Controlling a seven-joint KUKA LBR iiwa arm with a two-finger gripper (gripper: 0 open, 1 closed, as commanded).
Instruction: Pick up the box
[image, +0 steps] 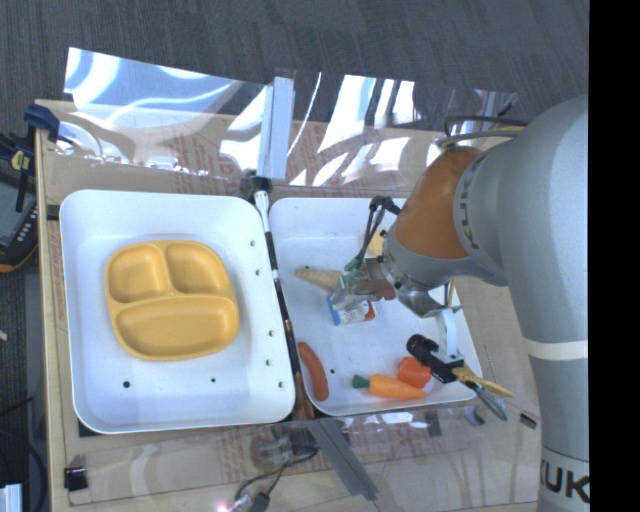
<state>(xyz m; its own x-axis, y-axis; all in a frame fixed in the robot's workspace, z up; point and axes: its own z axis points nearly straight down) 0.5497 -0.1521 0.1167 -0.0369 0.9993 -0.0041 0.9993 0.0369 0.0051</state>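
The grey arm (520, 200) with its orange band reaches in from the right over the tabletop (45, 300), and its jaws hang low over the middle of the right-hand bin (300, 225). How far the jaws are open cannot be made out, nor whether they have hold of anything. The left-hand bin (80, 400) lies well to the left of the jaws and carries a yellow divided plate (172, 300). Just to the left of the jaws lies a tan cone (318, 277), its narrow tip pointing away from them toward the wall between the bins. Nearer the camera than the jaws, and to their left, a reddish sausage (314, 369) lies along that bin's wall. An orange carrot (393, 387) rests near the front rim, with a small red-orange piece (412, 371) just beside it. The box (352, 309), small and white with blue and red print, sits right under the jaws on their near side. Its long axis runs roughly across the view, blue end pointing toward the left-hand bin and red end toward the arm.
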